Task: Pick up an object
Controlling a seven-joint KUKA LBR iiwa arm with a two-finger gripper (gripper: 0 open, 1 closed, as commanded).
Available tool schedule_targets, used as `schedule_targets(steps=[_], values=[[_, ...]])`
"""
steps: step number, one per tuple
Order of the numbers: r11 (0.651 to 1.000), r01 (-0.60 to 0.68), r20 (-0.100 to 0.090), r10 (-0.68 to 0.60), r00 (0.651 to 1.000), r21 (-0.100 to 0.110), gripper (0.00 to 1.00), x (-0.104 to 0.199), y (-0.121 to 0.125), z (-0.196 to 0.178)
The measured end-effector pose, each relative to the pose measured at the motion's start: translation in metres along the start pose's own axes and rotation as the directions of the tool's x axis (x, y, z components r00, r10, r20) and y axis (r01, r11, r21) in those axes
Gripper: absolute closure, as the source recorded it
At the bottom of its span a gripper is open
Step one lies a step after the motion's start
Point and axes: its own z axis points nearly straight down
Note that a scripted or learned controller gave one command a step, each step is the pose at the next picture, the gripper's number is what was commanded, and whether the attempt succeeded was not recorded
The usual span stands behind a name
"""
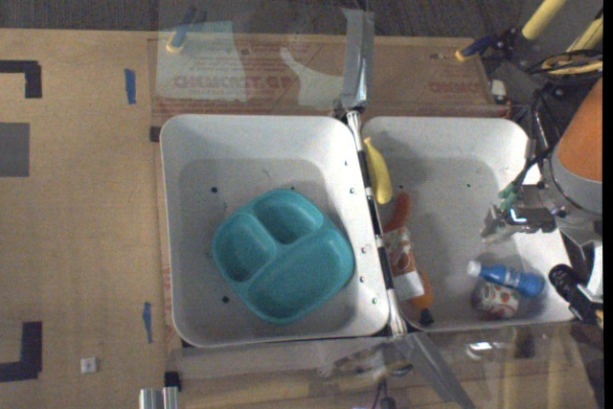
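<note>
Your gripper (512, 214) hangs over the right side of the right bin (450, 134), above bare floor, with nothing I'd call held; whether it's spread or pressed together, I can't tell, since the metal parts blur into one bright patch. Candidate picks all sit in that bin: a blue bottle with a white cap (508, 278) lying on its side just below the gripper, touching or just beside a small red-patterned can or cup (495, 299) near the front wall. A yellow banana (377, 170), a red-orange sausage-like piece (399, 207) and a labelled sauce-type bottle (407, 271) line up against the divider wall, probably having slid there, which leaves poor finger clearance on that side. The bottle looks like the nearest target, though it may roll. The left bin (192, 144) holds a teal divided plate (283, 254), flat and wide, a poor pinch target. The arm is cut off at the frame's right edge, and labels are too small to read.
</note>
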Motion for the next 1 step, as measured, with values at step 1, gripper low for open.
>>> schedule_targets(steps=[1], values=[[0.99,0.144,0.0,-0.144,0.99,-0.001,0.0,-0.0459,-0.003,0.0665]])
